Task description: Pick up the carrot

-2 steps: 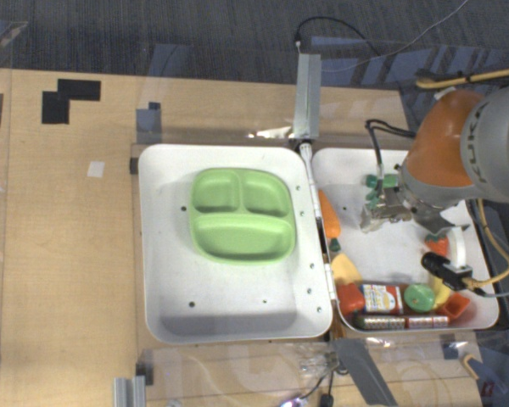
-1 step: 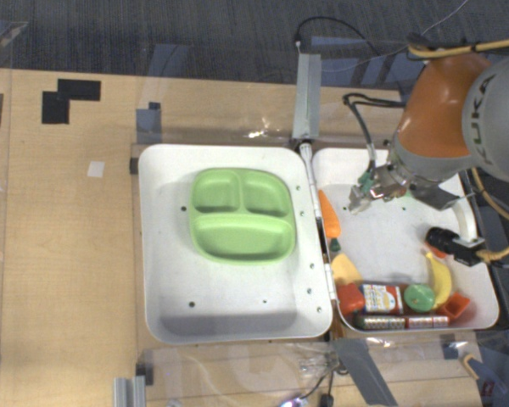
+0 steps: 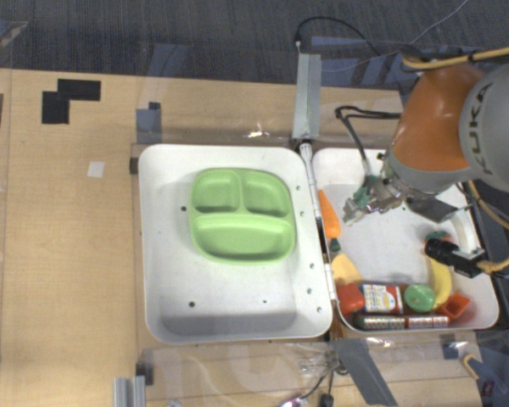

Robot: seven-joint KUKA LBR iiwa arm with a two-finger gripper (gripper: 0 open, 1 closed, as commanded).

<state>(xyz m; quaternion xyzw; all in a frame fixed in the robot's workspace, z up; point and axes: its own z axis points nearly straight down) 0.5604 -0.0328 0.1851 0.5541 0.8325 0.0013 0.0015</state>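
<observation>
Our claw (image 3: 362,200) hung over the right bin (image 3: 489,316), just right of the carrot (image 3: 328,215), which lay along that bin's left wall beside the divider. We could not tell how it was set, and nothing showed in its grip. To do this well, we judged we should shift left, line up across the carrot's narrow width, and descend clear of the wall and the yellow piece (image 3: 344,269) below.

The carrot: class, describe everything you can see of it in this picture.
The carrot is a slim orange piece with a smooth, plastic look. It lies flat in the right bin, lengthwise against the bin's left wall, near the divider between the two bins. The gripper hangs just to its right, apart from it. A yellow item lies just below its lower end.
</observation>
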